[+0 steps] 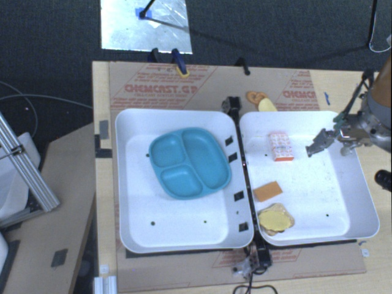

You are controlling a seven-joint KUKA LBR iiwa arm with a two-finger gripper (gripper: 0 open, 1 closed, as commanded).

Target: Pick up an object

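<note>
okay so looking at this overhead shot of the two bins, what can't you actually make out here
- Arm: cut off by the camera view's right edge.
- Gripper: dark and small, so its opening can't be judged.
- Small box in the right bin: its print is too small to read.
- Two small items behind the bins: too small to identify, partly hidden by the bin rim.

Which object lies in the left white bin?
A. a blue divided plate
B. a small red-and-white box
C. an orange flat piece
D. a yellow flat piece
A: the blue divided plate lies inside the left white bin, near its middle; the other three lie in the right bin.
</note>
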